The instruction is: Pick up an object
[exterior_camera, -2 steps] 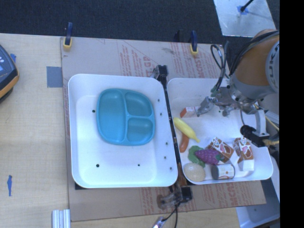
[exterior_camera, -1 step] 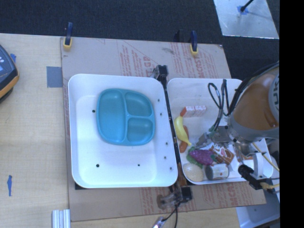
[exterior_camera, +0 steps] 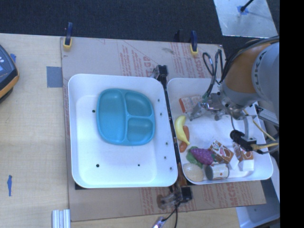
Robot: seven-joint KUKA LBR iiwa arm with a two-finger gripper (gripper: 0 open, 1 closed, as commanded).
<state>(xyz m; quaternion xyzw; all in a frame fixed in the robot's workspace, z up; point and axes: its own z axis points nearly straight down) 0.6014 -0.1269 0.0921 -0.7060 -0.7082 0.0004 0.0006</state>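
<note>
Nearest the camera, along the right white plastic bin's lower rim, we saw one pale round disc and one small cylindrical cup lying on its side. Above them lay one bumpy purple grape cluster, one smooth yellow banana beside an orange carrot, and two small printed cartons. One grey arm with an orange band reached over this bin; its gripper hung above the bin's upper part, and we could not tell its state. One glossy blue three-compartment plate sat in the left white bin.
</note>
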